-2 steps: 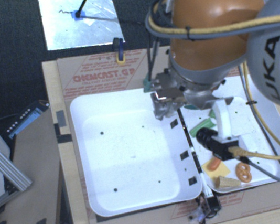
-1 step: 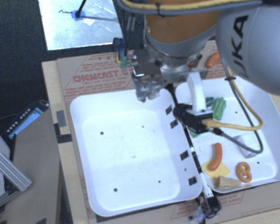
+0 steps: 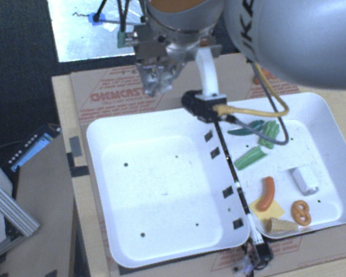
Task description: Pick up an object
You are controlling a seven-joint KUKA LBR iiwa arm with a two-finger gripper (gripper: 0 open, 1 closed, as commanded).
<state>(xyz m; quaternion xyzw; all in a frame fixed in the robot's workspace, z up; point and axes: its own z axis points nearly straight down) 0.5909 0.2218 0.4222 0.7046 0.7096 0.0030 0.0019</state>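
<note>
White plastic bins on my brown bench [image 3: 85, 202].
My gripper [image 3: 155, 81] hangs past the left bin's [image 3: 110, 178] far rim; its opening I cannot tell.

You have open floor across the left bin [image 3: 162, 189]. In the right bin [image 3: 329, 207], the green pieces [image 3: 256, 147], sausage [image 3: 268, 189], pretzel [image 3: 300, 212] and white block [image 3: 304, 179] crowd the middle and near side; a yellow cable [image 3: 266, 109] loops over its far-left corner.

Toy foods [image 3: 268, 178] in right bin [image 3: 331, 141], beside left bin [image 3: 110, 178]; tool [image 3: 157, 81] behind.
</note>
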